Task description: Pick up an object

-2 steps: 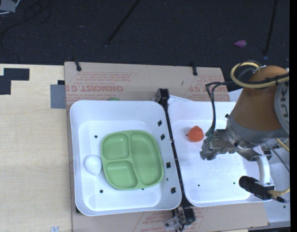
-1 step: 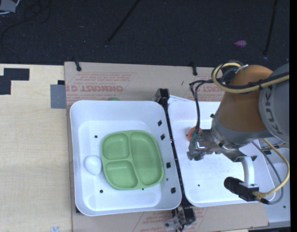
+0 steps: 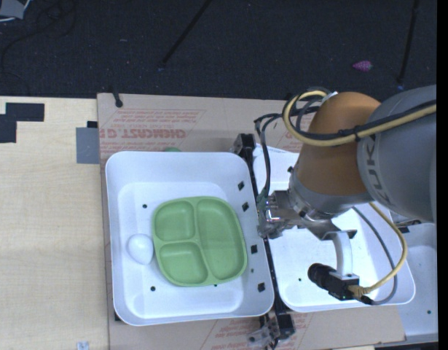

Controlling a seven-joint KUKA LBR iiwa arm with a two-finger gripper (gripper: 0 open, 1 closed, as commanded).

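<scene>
A green divided plate [image 3: 199, 240] lies flat in the left bin [image 3: 176, 168]. A small white egg-shaped object [image 3: 140, 249] rests against the plate's left edge. My gripper [image 3: 270, 222] hangs low at the left wall of the right bin [image 3: 300, 297], close to the divider between the two bins. The grey arm with its orange band covers most of the right bin, so whatever lies under it is hidden. I see nothing between the gripper and the plate but the bin walls.
Both bins sit on a cardboard sheet [image 3: 173, 126] on the pale bench. Black clips [image 3: 245, 143] run along the gap between the bins. Dark floor with cables lies beyond the bench.
</scene>
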